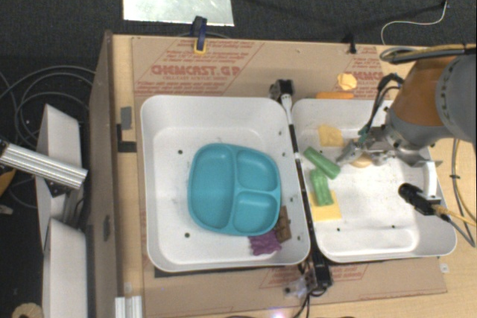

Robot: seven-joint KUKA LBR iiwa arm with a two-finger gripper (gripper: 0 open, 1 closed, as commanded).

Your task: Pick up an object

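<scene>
My gripper (pixel 356 154) is low over the middle of the right bin (pixel 387 242), reaching in from the right. A small tan piece (pixel 364 162) lies right at its tip; whether it touches the piece is unclear. Just left of the gripper lies a green block (pixel 320 162), tilted, with a second green block (pixel 322 190) below it, resting partly on a flat yellow square (pixel 326 211). A yellow chunk (pixel 330 135) sits above and to the left of the gripper.
The left bin (pixel 171 123) holds a teal divided plate (pixel 235 188), with a purple object (pixel 262 243) and a brown object (pixel 284 226) at its lower right. An orange piece (pixel 335 94) lies on the right bin's far rim.
</scene>
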